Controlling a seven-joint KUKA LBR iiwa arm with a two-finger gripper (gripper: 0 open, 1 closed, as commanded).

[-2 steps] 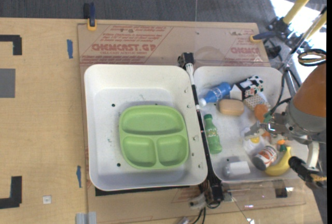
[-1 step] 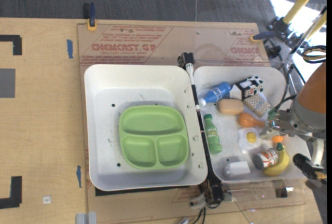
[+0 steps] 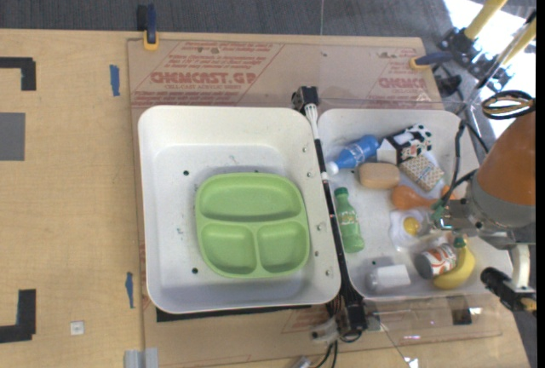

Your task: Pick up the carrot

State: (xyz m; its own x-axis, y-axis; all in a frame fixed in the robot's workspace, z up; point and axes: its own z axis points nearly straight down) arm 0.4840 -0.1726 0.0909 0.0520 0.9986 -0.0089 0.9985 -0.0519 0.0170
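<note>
1. Nearest the camera, the wooden tabletop (image 3: 68, 213) runs along the lower edge, with a clamp fitting (image 3: 345, 324) below the seam where the two bins meet.
2. In the near part of the right bin (image 3: 375, 123) lie a small white block (image 3: 390, 276), a red-and-white can (image 3: 437, 260) and a yellow banana (image 3: 456, 268), the can and banana touching.
3. The left bin (image 3: 162, 187) holds a green divided plate (image 3: 252, 223) with three compartments.
4. The grey arm (image 3: 509, 187) with its orange band comes in from the right and hangs over the right bin's right side. The gripper (image 3: 444, 220) sits at its wrist, just above the can; whether the jaws are wide or narrow I cannot tell.
5. A fried egg toy (image 3: 410, 227) lies just left of the gripper, and a green bottle (image 3: 347, 220) lies by the bin's left wall.
6. The carrot (image 3: 410, 197), orange, lies mid-bin, just left of the arm's wrist and beyond the egg; nothing visibly grips it.
7. Farther back are a tan bread roll (image 3: 378, 176), a patterned carton (image 3: 421, 172), a blue bottle (image 3: 356, 152) and a black-and-white cow toy (image 3: 412, 139).
8. Beyond the bins, a brown printed cardboard sheet (image 3: 213, 72) covers the tabletop.
</note>
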